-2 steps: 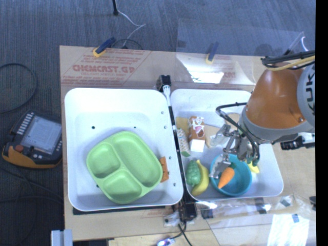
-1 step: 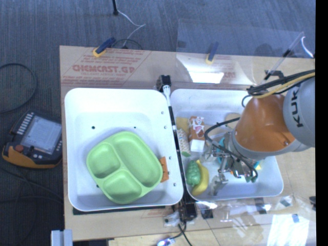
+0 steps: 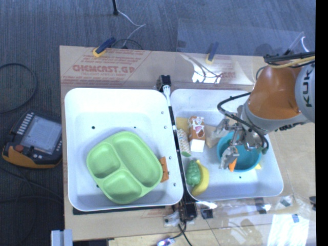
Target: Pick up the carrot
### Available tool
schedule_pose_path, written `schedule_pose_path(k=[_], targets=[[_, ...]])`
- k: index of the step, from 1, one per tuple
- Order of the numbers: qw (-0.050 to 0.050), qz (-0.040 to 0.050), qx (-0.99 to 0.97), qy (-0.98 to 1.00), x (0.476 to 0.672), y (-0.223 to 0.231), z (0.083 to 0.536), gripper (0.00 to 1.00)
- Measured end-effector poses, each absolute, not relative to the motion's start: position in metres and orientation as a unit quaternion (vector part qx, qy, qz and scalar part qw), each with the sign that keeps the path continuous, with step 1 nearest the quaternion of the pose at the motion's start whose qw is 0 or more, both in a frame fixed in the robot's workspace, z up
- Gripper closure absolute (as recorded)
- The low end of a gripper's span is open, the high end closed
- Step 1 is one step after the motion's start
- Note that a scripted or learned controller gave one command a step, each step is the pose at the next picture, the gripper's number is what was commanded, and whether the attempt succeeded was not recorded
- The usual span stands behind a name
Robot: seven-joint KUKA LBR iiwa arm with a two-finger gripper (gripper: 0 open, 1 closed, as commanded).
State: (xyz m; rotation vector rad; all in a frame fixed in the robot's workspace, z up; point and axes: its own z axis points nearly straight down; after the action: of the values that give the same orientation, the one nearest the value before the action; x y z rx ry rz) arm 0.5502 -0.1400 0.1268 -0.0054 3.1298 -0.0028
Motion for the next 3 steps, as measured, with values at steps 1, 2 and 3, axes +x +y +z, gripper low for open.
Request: schedule_pose_path(k=[1, 2, 3], targets=[[0.010, -0.0014, 0.001, 1.000, 0.495, -0.121, 0.092, 0.00], [0.003, -0.0005, 0.142, 0.990, 0.557, -0.178, 0.119, 0.00], [0.007, 0.0013, 0.190, 0.982, 0.541, -0.176, 0.091, 0.00]])
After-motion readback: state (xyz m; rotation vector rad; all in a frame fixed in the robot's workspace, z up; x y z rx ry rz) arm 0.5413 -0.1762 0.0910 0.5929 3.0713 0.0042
